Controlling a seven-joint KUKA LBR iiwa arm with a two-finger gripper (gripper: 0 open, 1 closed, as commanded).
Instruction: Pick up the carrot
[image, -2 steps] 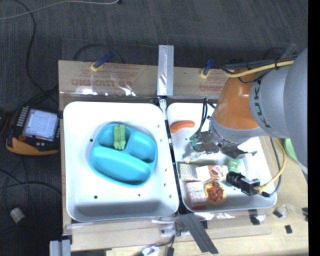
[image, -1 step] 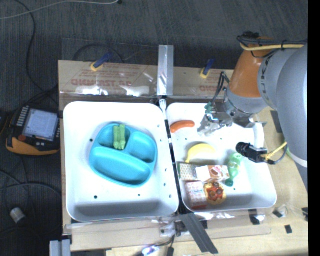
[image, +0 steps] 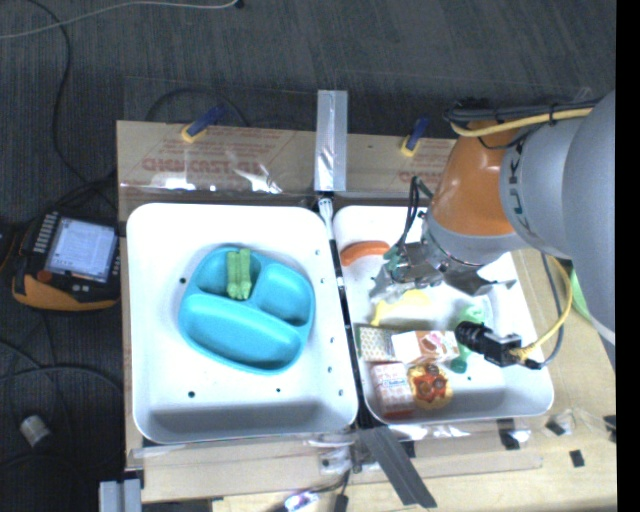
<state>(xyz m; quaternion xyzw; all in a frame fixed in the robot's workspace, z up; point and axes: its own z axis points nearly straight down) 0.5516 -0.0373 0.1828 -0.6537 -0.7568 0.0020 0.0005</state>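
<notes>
The carrot (image: 362, 250) lies at the far left corner of the right bin (image: 535, 395), tight against the wall. The claw (image: 405, 268) hangs just beside it; I cannot tell its state. Closing here may pinch the rim or nudge the carrot aside.
</notes>
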